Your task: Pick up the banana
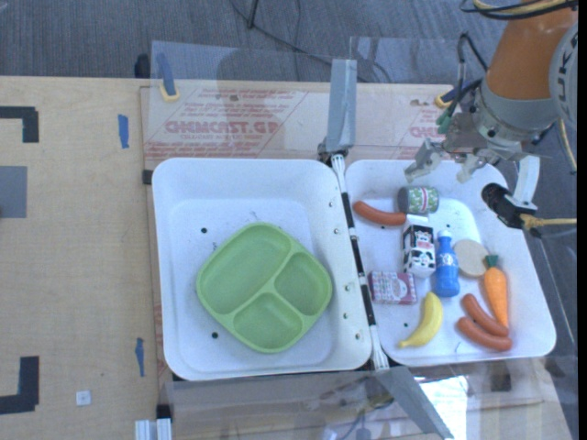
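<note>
Overhead, wooden bench, grey carpet, pincer spread wide, banana untouched

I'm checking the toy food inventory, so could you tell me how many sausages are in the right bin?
3. One sausage lies near the bin's upper left, by the divider. Two more, and, lie side by side at the lower right, below the carrot. None appears hidden.

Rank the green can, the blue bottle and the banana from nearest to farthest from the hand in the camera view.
Measured from the hand, at the right bin's far edge:
1. Green can, just below it, at the far end.
2. Blue bottle, mid-bin.
3. Banana, at the near edge.
</note>
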Robot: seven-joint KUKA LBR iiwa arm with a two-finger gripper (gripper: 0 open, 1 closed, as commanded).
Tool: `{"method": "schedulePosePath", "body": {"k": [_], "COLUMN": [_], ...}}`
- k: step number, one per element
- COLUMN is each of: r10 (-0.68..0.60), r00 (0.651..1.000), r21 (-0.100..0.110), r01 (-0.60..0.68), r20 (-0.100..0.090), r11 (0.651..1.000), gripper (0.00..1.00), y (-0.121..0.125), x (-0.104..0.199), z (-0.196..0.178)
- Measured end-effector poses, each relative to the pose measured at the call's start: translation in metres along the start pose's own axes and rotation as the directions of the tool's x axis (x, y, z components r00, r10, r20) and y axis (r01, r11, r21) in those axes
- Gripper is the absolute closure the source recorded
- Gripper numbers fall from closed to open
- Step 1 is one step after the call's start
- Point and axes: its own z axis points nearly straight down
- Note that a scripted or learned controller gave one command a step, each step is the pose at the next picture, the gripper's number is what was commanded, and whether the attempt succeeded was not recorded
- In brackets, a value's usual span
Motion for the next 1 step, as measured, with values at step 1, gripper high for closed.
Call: {"method": "schedulePosePath", "body": {"k": [1], "r10": [-0.228], "r00": [0.974], "r21": [0.000], "r01": [0.228], "r20": [-0.001], "r11": [0.974], "gripper": [0.00], "y": [-0.0504], "x": [-0.0246], "z": [0.0856]}}
